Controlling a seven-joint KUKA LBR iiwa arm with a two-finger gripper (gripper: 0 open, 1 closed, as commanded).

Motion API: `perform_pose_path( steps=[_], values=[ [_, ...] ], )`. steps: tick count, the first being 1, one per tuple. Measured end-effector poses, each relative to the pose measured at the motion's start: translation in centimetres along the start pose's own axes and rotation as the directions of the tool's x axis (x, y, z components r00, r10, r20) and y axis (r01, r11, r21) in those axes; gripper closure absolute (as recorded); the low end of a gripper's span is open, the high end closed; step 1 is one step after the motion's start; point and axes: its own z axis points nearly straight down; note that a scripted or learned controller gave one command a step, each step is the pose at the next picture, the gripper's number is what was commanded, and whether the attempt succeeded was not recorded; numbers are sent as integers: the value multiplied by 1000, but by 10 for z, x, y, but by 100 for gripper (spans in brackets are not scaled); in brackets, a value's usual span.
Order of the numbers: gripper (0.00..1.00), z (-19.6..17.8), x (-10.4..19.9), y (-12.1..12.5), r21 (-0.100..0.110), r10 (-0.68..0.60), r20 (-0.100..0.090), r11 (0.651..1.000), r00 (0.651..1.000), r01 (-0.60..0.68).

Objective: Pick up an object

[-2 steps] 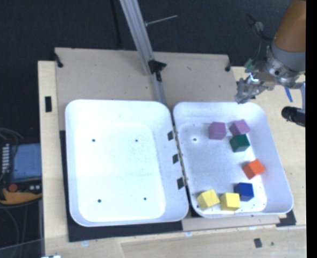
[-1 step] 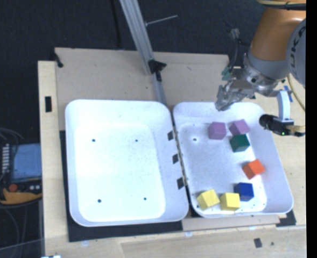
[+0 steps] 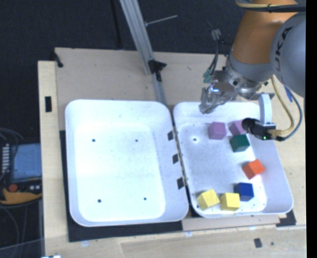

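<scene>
Item 1, claw (image 3: 208, 104): hangs over the far rim of the right bin (image 3: 285, 190), below the grey wrist and orange band; whether its fingers stand wide or narrow cannot be told at this slant, and nothing is seen between them

Item 2, purple block (image 3: 217, 130): the nearest candidate, just below and slightly right of the claw, apart from it, flat on the bin floor

Item 3, second purple block (image 3: 237, 127): further right of the claw, partly behind a black fitting on the arm's cabling

Item 4, green block (image 3: 240, 142): below and right, touching or almost touching item 3

Item 5, orange block (image 3: 253, 168): further down and right, standing alone

Item 6, blue block (image 3: 245, 190): well below, near the bin's near wall

Item 7, two yellow blocks (image 3: 218, 199): well below the claw, side by side against the near wall, the blue one just beside them

Item 8, left bin (image 3: 72, 144): well to the claw's left, across the divide

Risks, as judged:
- a straight descent from here likely meets the far rim, not a block
- the task's object is unnamed; item 2 looks the cleanest pick
- items 3 and 4 sit close, so fingers closing there may nudge one and seize neither
- blocks by the near wall leave little finger room on the wall side
</scene>
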Motion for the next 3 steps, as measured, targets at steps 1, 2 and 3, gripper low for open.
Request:
perform_pose_path(
  steps=[1,2,3],
  values=[
    [100,13,58,-13,2,0,0,1000,1000,0],
    [100,11,104,-25,2,0,0,1000,1000,0],
    [100,23,145,-30,3,1,1,1000,1000,-1]
  ],
)
